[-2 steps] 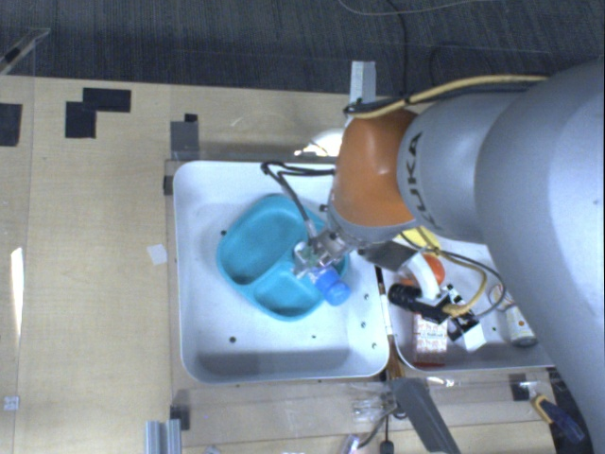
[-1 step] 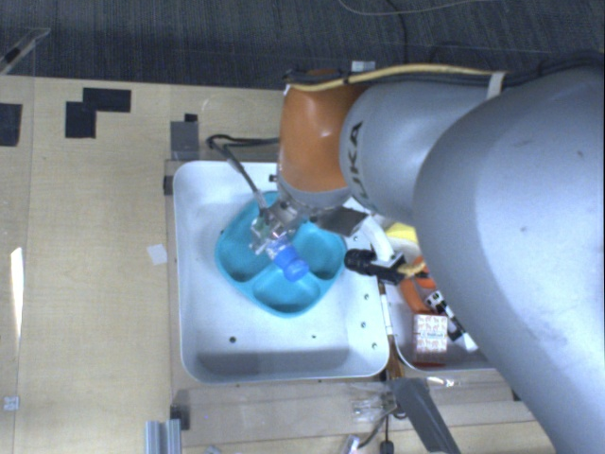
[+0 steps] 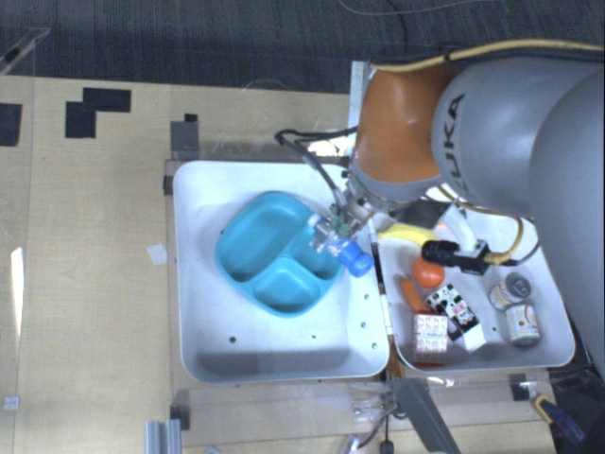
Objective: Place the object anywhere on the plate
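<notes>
Light wood bench [image 3: 85, 282], dark floor behind. "KUKA" partly readable on my arm [image 3: 449, 135]. My claw [image 3: 333, 232] sits at the blue divided plate's [image 3: 274, 253] right rim in the left bin [image 3: 203, 353]; looks clamped on a small blue object [image 3: 355, 258], though blurry. Plate's left half open.

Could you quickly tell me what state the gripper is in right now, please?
Gripper: above the blue plate's right rim, beside a small blue object; open or closed cannot be told.

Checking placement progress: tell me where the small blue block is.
The small blue block sits in the left white bin, against the right rim of the blue divided plastic plate, just below the gripper.
</notes>
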Action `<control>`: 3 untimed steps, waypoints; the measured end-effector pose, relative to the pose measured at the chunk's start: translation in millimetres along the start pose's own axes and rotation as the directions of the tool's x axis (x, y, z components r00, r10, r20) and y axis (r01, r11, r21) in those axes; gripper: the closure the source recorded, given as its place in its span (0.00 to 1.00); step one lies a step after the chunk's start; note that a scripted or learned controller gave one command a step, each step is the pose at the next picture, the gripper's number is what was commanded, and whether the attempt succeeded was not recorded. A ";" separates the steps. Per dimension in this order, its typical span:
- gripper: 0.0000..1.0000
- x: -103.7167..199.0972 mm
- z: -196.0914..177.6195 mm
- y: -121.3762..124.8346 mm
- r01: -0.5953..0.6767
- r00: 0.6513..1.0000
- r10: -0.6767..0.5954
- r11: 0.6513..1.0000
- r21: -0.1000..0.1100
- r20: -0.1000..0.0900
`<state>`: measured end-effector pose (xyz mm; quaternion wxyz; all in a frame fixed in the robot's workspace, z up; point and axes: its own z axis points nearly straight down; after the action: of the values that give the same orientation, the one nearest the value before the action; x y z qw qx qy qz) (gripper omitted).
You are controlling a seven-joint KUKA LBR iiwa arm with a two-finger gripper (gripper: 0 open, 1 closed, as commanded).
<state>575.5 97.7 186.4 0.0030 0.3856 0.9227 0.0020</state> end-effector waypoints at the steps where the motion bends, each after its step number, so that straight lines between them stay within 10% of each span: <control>1: 1.00 9.0 -52.0 -112.1 0.183 0.983 -0.183 0.983 0.000 0.001; 3: 1.00 -48.5 0.3 63.3 0.490 0.872 -0.490 0.872 -0.002 0.002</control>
<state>654.7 107.7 186.7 0.0048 0.1391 0.9903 0.0021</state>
